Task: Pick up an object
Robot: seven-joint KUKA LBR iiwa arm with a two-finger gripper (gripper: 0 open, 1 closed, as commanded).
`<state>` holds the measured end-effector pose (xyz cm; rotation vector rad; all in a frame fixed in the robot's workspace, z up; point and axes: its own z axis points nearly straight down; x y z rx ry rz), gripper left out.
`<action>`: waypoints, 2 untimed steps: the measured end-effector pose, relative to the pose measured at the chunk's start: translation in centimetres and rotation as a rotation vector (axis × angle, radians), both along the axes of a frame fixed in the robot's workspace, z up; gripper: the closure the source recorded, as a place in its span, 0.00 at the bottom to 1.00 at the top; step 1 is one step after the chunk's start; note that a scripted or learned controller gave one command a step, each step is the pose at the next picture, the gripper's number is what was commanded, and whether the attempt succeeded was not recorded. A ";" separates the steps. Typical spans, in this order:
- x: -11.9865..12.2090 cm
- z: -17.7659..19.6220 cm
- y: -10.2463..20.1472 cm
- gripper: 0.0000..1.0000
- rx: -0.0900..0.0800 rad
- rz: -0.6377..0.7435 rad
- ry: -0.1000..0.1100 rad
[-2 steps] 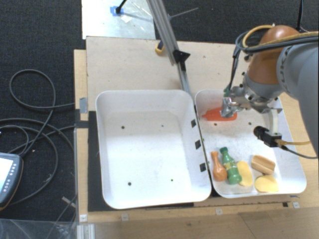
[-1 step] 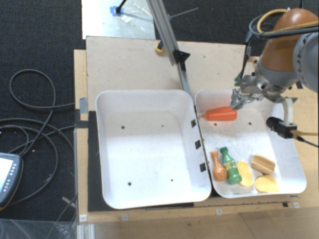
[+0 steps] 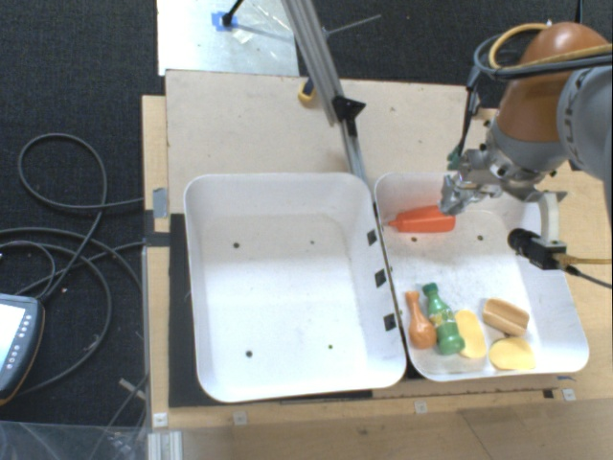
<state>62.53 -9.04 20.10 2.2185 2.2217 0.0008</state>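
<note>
A single fixed camera is mounted above the bench and looks down at a slant, framing both shallow white plastic bins: the left bin point(image 3: 278, 286) and the right bin point(image 3: 546, 295). The stand-off is moderate (the pale wooden benchtop point(image 3: 239, 123), the dark carpeted floor point(image 3: 77, 65) with its looped black cables point(image 3: 57, 209), and a slanted grey metal pole point(image 3: 316, 46) all fall within frame). The grey arm with its orange band point(image 3: 546, 75) enters from the right edge.

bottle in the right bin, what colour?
Green bottle, orange label; camera view.
</note>
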 end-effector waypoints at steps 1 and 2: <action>-1.8 0.3 5.9 1.00 0.004 0.009 0.002; -4.0 1.8 11.3 1.00 0.004 0.009 0.002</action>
